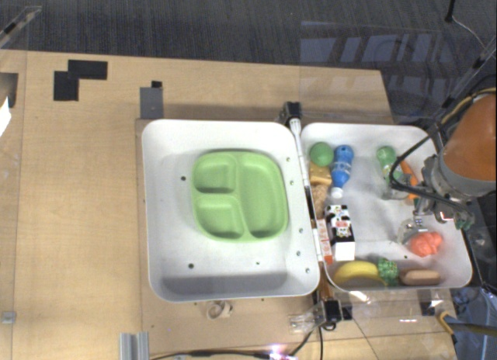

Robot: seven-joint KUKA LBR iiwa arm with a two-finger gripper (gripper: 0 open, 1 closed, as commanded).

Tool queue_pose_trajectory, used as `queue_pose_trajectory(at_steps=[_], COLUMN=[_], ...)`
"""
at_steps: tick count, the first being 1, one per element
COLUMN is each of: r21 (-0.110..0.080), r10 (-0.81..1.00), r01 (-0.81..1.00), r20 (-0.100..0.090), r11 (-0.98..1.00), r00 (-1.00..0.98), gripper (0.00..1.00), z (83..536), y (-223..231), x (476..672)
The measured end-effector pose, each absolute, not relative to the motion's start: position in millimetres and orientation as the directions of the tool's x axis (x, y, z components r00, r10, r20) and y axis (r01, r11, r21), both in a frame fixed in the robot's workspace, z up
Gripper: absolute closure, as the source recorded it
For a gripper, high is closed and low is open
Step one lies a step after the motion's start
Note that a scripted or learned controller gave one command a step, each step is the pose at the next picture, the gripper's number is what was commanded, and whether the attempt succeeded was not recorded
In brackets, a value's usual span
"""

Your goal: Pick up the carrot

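One fixed overhead camera, slanting down (from well above) on both bins (155, 219).

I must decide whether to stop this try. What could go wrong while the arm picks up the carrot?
The claw hangs right beside the orange-red lumpy toy, so it may grab that instead. The small orange carrot lies partly under the grey arm and black cables, close to a green leafy toy.

Green divided plate (238, 195) in left bin (163, 219); toy foods in right bin (373, 137)
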State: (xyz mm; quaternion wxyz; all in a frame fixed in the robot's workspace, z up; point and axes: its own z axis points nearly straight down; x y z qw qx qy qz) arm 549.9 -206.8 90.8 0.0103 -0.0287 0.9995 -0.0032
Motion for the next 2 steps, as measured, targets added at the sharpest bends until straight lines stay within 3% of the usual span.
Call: queue_pose_trajectory(at_steps=[1,2], r21=[-0.004,-0.002], r10=[-0.163,0.117], r01=[-0.163,0.117], r20=[-0.01,-0.014], r11=[0.987,0.993], r00=[-0.987,-0.993], gripper=[0.0,0.0], z=[95,142], y=[-206,-206], x=[497.0,499.9])
